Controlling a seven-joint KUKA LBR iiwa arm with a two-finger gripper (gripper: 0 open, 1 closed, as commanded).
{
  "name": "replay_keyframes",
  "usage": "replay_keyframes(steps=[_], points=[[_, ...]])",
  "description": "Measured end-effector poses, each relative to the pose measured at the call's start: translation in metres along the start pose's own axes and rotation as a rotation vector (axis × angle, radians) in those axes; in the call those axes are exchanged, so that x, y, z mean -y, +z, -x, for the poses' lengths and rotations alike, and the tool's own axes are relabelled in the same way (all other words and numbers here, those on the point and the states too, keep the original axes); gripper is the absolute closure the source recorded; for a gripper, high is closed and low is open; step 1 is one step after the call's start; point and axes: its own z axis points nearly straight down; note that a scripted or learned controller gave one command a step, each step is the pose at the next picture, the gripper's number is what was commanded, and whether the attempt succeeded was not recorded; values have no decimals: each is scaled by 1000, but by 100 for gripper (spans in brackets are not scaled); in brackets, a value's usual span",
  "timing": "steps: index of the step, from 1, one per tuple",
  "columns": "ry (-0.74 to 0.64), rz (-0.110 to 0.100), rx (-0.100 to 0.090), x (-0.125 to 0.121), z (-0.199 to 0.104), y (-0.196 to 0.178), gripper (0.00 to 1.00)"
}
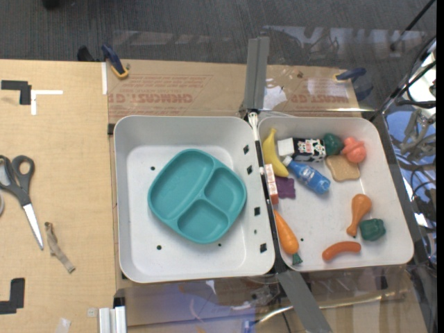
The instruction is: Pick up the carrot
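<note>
Carrot (285,232) w/ toys in right bin (388,186); teal plate (198,195) in left bin (132,207)

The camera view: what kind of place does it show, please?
Probably a robotics lab or test bench, not a kitchen. Two shallow white plastic bins sit on clamped cardboard, an orange toy carrot lies among plastic toy foods, and grey-handled scissors rest on the wooden bench.

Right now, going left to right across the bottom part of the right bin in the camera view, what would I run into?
Carrot against the left wall → orange sausage → chicken drumstick → green pepper.
</note>
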Motion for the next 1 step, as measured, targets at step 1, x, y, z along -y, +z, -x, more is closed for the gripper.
replay_keyframes(steps=[1], points=[[-254,3,-2,-32,-50,40,100]])
